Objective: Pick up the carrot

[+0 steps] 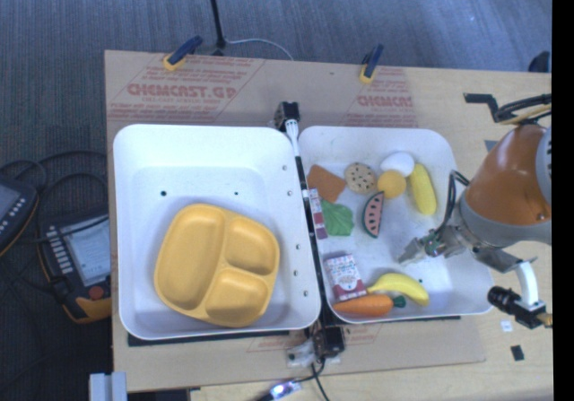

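The carrot (365,306) is orange with a green tip and lies along the front wall of the right bin (439,143), just below a banana (401,285). My gripper (414,251) hangs low over the right part of that bin, up and to the right of the carrot and apart from it. Its fingers (408,256) point left and nothing sits between them. The orange wrist band (507,184) is above the bin's right edge.
The right bin also holds a small red carton (343,275), a green piece (337,219), a watermelon slice (373,213), an orange wedge (326,184), a cookie (360,177), an egg (396,162) and a yellow corn-like piece (422,189). A yellow divided plate (217,263) sits in the left bin (143,157).
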Tool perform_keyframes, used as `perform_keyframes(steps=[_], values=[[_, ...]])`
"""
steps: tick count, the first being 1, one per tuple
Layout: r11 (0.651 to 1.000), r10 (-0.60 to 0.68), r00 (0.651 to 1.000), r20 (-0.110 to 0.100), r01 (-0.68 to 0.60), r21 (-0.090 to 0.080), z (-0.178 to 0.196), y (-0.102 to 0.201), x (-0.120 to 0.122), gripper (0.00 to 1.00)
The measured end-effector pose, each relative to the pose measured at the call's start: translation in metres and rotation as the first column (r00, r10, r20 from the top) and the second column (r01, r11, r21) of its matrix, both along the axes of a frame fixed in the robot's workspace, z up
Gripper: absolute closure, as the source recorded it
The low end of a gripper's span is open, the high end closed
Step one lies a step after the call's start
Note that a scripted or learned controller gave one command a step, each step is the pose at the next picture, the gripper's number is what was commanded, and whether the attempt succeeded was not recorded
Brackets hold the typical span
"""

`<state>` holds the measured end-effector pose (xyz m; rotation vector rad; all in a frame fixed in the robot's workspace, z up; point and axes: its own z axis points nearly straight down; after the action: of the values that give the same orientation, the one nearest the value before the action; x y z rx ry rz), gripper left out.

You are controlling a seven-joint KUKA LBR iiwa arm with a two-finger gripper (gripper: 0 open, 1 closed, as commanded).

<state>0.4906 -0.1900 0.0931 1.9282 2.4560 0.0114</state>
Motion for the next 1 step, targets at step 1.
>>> perform_keyframes(steps=[1], values=[[0.916, 0.400, 0.916, 0.001, -0.400, -0.003, 0.0003, -0.0204, 0.0020, 1.00]])
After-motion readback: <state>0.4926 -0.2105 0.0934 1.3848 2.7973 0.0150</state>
